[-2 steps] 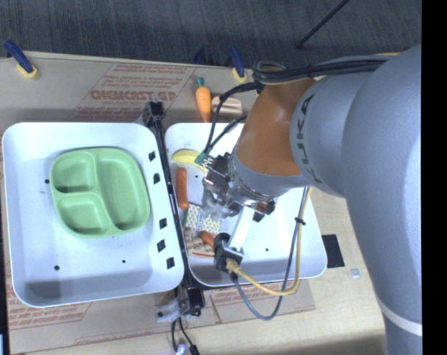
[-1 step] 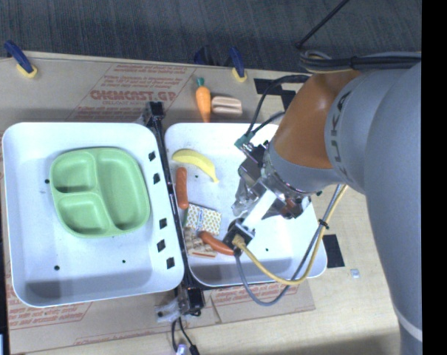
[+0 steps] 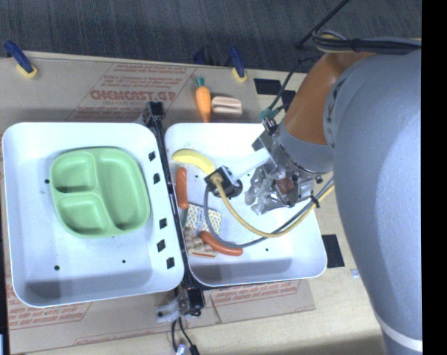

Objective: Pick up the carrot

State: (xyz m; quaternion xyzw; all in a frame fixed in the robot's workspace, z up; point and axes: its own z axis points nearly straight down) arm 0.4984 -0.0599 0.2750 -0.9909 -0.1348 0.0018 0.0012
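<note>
The carrot (image 3: 202,103), orange with a green top, lies on the cardboard just behind the right bin's (image 3: 301,257) far rim, outside both bins. My gripper (image 3: 270,192) hangs over the middle right of the right bin, well in front of the carrot and to its right. The wrist and a looping yellow cable (image 3: 247,226) crowd around the gripper, and I see nothing held in it.
A tan and pink block (image 3: 227,106) sits right beside the carrot. The right bin holds a banana (image 3: 191,159), two sausages (image 3: 182,187) (image 3: 223,245) and a waffle piece (image 3: 201,220). A green divided plate (image 3: 99,191) fills the left bin (image 3: 31,287). Blue clamps (image 3: 239,66) stand at the bench's back edge.
</note>
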